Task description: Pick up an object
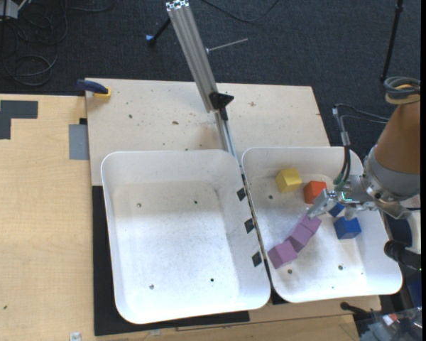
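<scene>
We are positioning our two-finger gripper (326,203) in the right shallow white bin (369,275), between the orange cube (314,190) and the purple segmented block (295,242); finger state cannot be determined.

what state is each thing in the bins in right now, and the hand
yellow block: resting on the right bin floor, apart from the hand
orange block: on the bin floor, just beside the hand
blue block: on the bin floor, below the hand
purple piece: lying slantwise, its upper end right at the hand
hand: low in the right bin; grip cannot be told
left bin: level on the bench
</scene>
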`<state>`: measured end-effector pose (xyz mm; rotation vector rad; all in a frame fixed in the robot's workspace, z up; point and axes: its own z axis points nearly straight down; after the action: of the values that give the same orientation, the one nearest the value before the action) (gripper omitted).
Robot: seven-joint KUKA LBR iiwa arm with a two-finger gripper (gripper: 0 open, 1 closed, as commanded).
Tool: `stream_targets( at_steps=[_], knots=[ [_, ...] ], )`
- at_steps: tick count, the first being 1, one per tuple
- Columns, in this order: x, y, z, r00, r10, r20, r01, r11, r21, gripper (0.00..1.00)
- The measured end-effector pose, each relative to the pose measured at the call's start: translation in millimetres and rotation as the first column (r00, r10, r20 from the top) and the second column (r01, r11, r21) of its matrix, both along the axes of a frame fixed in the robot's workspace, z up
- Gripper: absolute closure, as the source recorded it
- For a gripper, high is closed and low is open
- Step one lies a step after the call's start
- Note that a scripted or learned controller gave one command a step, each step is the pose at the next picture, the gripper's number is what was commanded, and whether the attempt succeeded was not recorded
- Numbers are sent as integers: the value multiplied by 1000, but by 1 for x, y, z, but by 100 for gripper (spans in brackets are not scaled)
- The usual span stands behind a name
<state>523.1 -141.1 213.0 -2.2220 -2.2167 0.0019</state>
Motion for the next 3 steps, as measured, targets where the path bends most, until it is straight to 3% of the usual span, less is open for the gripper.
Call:
stream_targets(
  at_steps=[1,2,3],
  knots=[
    [2,-7,-61,1000,1,-6,-1,1000,1,0],
    [13,-2,-98,1000,0,9,0,1000,6,0],
    [16,-2,-121,1000,-1,9,1,1000,-3,0]
  ],
)
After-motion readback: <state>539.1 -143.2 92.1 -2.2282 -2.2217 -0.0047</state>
